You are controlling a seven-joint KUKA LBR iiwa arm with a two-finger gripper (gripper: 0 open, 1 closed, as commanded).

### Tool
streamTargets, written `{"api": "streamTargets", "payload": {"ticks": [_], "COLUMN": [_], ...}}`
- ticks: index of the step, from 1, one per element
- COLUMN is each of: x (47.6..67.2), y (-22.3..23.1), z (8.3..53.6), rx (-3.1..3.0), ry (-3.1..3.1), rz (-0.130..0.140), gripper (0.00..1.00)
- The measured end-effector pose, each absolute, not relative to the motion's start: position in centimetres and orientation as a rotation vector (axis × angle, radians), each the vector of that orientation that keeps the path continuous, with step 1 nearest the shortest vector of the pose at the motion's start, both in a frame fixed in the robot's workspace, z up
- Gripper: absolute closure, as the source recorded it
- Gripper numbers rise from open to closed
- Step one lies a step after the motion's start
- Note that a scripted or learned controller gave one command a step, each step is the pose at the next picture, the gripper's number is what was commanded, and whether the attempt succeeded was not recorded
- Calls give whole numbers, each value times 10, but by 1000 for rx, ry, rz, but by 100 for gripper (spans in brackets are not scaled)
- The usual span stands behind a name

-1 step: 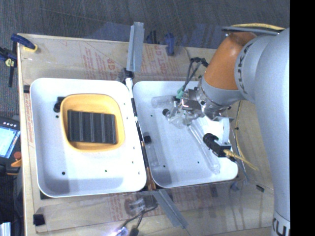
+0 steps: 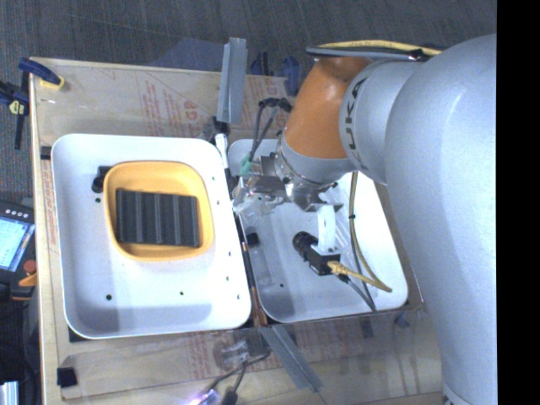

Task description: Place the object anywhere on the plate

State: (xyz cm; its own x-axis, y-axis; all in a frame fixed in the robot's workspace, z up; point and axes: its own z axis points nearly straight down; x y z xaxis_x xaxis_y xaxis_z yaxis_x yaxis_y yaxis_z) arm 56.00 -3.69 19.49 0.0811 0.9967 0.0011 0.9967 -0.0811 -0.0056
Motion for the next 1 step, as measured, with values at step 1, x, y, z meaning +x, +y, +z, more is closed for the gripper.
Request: {"api": "streamTargets", "payload": {"ticks": [1], "x": [560], "y": [-37], "z": [195], "rx": [-2307], "ry": [-2126], "rz": [5], "gripper": [0]}}
